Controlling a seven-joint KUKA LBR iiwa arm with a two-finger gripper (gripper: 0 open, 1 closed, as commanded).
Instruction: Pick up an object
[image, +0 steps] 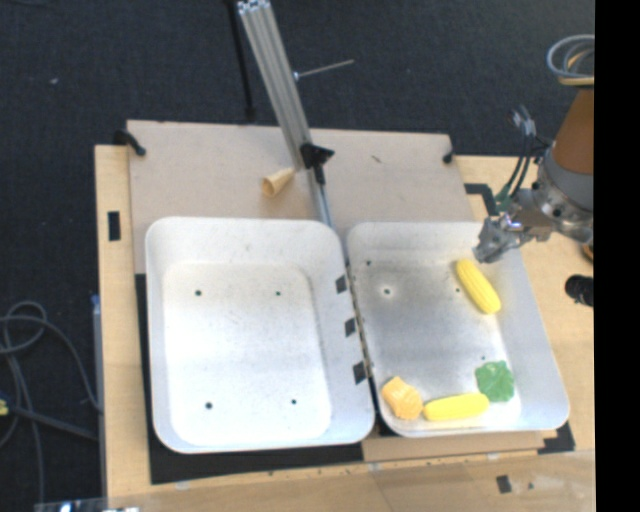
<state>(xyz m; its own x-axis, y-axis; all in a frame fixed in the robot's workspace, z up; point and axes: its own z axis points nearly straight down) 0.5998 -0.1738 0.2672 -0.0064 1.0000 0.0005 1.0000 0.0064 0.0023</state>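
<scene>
- The pincer (494, 243) hangs over the right bin's (420, 300) far corner, just beside the yellow corn (478, 286); whether it is spread, I cannot tell.
- Likely lining up on that corn, the closest piece.
- Other toys lie along the near wall.

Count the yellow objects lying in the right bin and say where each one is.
3. One long yellow piece lies near the bin's upper right, just below the claw. Another long yellow piece lies along the bottom wall, and a yellow-orange chunk sits at the bottom left corner.
</scene>
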